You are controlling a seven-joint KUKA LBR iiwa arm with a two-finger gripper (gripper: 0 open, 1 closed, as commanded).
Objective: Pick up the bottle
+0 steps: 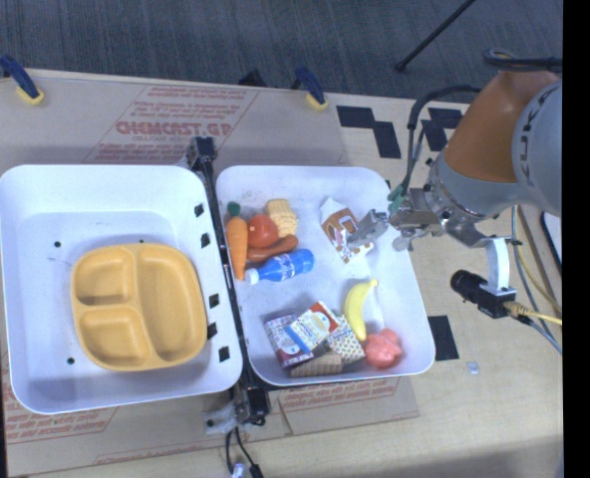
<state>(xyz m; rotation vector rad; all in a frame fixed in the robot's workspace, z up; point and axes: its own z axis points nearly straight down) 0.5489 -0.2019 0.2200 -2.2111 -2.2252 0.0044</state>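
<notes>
Overhead, camera view: two white bins side by side on cardboard-covered bench. Bottle (281, 265), blue with white cap end, lies on side in right bin (407, 297), left of centre, just beside carrot (236, 246) and red toy food. Gripper (367, 229) reaches in from right, low over small snack packet (339, 229) near bin's upper right; jaw state cannot tell. Banana (358, 306), carton, pink item nearer front. Yellow divided tray (139, 306) sits in left bin (36, 197).
</notes>
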